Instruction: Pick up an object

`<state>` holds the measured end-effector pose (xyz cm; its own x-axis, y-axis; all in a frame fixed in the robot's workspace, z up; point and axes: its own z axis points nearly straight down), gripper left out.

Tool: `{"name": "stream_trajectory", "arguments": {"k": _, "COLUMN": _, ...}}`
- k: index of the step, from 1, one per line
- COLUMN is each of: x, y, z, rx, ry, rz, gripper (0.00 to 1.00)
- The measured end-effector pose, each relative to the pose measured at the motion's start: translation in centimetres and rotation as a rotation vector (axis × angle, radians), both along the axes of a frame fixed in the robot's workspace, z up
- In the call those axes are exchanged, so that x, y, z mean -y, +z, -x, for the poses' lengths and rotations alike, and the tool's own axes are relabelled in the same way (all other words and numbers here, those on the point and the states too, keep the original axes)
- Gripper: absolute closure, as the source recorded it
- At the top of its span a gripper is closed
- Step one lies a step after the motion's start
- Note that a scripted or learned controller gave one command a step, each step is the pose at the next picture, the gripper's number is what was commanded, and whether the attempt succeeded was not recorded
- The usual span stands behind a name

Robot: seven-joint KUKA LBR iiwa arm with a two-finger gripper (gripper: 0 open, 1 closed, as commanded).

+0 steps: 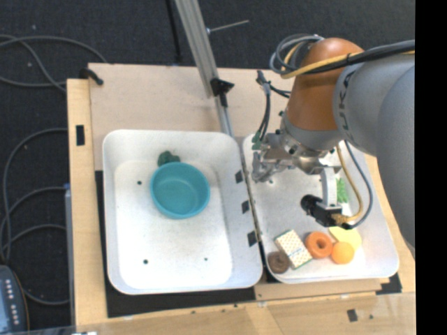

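Round teal bowl [181,190] (smooth, glossy); end effector [264,167] grip state unclear.

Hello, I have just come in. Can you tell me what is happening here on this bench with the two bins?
A grey robot arm with an orange band reaches in over the right white bin, its gripper low near that bin's upper left corner. Nothing is visibly held. Small items lie along the bin's lower edge: a patterned block, an orange ring, an orange ball and a brown round piece. The left white bin holds a teal bowl.
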<state>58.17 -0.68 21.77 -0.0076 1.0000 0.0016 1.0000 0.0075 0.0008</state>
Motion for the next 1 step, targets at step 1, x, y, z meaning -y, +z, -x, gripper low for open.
{"name": "stream_trajectory", "arguments": {"k": 1, "x": -4.45, "y": 1.26, "z": -0.91, "rx": 0.001, "ry": 0.000, "rz": 0.000, "gripper": 1.00}}
